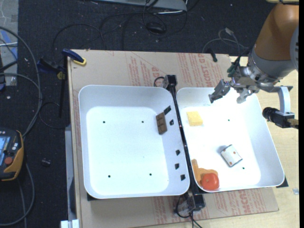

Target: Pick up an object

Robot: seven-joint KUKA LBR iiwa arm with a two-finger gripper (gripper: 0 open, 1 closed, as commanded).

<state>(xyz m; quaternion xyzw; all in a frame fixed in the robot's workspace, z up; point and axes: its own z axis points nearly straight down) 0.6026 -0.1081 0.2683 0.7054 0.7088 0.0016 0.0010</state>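
Observation:
My gripper (pixel 232 93) hangs over the far edge of the right bin (pixel 266 127), its two fingers spread open with nothing between them. Below it to the left lies a yellow block (pixel 194 118) on the bin floor. A small white and grey object (pixel 231 155) rests nearer the front of the same bin. In the front left corner of that bin sits a red and orange object (pixel 207 176). A brown bar (pixel 161 124) lies against the right wall of the left bin (pixel 90 127).
The two white bins stand side by side on a cardboard-covered bench (pixel 123 68), joined by a black divider with clips (pixel 178 141). A black mount (pixel 280 117) juts in at the right bin's right rim. Cables lie on the dark floor beyond.

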